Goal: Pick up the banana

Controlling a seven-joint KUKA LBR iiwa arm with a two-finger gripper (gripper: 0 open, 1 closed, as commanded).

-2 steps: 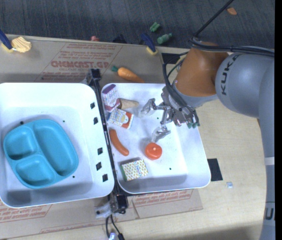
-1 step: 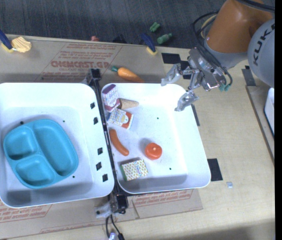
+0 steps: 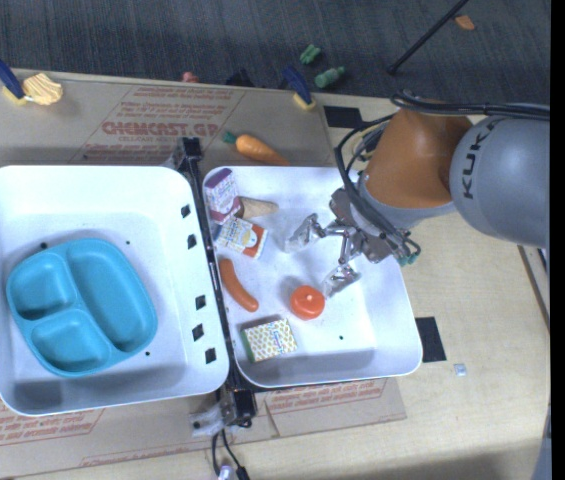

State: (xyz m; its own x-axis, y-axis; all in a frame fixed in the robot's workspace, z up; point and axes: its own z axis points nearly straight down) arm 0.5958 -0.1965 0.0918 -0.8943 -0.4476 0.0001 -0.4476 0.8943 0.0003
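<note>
currently the claw (image 3: 324, 253) hangs spread and empty over the right bin (image 3: 392, 343), since no banana is identifiable among the clutter there, so no grasp target.

Right bin (image 3: 387, 353) crowded; left bin's (image 3: 2, 193) corners free.

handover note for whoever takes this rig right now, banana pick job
Hand: open, nothing between its fingers, low over the middle of the right bin.
Banana: cannot pick it out for sure; the closest guess is the pale stubby piece beside the purple cup, in the bin's upper left in the view.
Done: nothing lifted.
Left: confirm the target, grasp, lift.
</note>
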